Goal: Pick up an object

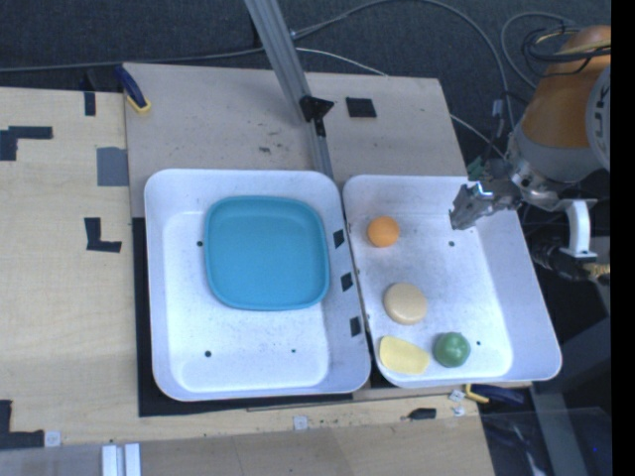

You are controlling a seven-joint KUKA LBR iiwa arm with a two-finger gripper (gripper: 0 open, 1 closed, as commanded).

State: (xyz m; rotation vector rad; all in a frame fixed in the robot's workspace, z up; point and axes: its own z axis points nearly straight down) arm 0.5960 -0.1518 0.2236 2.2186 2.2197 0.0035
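Jaws (pixel 468 209) over right bin (pixel 496 286), orange ball (pixel 383 231) near

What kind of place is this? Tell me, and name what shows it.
Probably a robotics lab test bench, not a home or shop. Two white bins sit side by side on a taped wooden bench. A robot arm holds its pincer over the right bin, and loose cables trail behind.

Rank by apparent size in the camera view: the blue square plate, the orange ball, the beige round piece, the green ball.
1. Blue square plate, largest by far.
2. Beige round piece.
3. Green ball and orange ball: too alike to rank.
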